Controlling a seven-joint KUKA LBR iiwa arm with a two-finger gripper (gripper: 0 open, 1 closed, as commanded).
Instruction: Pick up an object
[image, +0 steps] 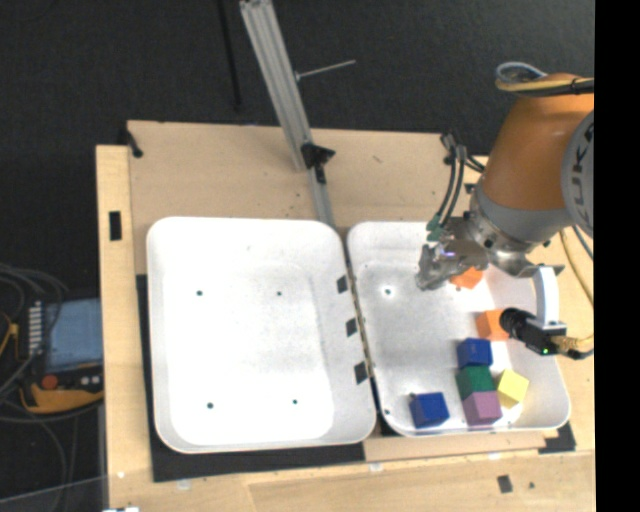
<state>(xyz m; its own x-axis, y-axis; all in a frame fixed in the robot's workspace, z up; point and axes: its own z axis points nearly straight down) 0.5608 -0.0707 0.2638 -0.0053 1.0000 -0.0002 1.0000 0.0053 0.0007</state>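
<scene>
Tool (438, 268) hangs low over the far part of the right bin (395, 330), arm reaching in from the right. Cannot tell the tool's state; its tip is dark and blurred. An orange block (466, 281) sits just right of the tool, partly hidden by the wrist. Other candidates cluster in the bin's near right corner: second orange block (488, 323), blue block (475, 352), green block (476, 380), yellow block (513, 386), purple block (482, 407), and a lone blue block (429, 408) further left. Judgement: go for the nearest orange block or the lone blue one; the clustered ones touch, so a grasp there risks jamming. Centre over one block, descend straight, close squarely on flat sides.
</scene>
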